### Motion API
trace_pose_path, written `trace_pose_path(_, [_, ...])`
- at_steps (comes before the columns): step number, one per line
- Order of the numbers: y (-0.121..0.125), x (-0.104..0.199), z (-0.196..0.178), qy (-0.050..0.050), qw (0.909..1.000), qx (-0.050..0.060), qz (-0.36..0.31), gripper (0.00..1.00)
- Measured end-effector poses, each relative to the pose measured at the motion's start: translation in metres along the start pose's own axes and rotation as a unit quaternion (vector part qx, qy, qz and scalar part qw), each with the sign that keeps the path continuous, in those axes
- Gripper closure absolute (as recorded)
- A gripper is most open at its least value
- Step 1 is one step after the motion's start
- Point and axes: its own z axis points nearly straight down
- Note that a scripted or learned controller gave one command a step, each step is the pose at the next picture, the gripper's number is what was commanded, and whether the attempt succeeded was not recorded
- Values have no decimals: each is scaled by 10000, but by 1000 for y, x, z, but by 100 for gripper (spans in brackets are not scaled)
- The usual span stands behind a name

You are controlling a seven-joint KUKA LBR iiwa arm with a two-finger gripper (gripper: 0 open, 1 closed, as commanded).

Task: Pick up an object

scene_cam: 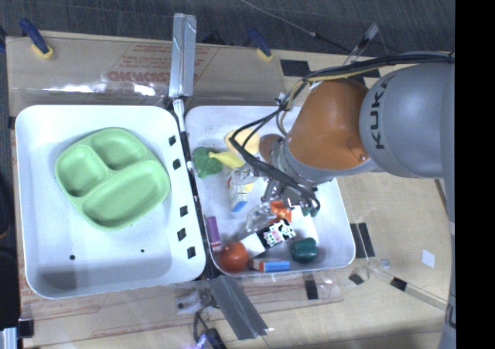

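Note:
My gripper reaches down into the right bin, low among the clutter at its middle front. The orange wrist band and grey arm cover the bin's right half. Around the gripper lie a black-and-white spotted box, a dark green rounded object, a red ball, a blue-and-orange marker, a small clear bottle with a blue label, a banana and a green leafy toy. The view does not show anything held.
The left bin holds a light green divided plate. A purple stick lies by the divider between the bins. Blue clamps hold the cardboard at the back. Cables run over the arm.

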Motion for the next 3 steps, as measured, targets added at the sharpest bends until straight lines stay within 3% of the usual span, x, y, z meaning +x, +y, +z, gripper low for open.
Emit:
trace_pose_path(1, [-7, -6, -5, 107, 9976, -25, 690, 0])
trace_pose_path(2, [24, -72, 34, 180, 9905, -12, 1360, 0])
trace_pose_path(3, [24, -73, 22, 160, 9910, -6, 1327, 100])
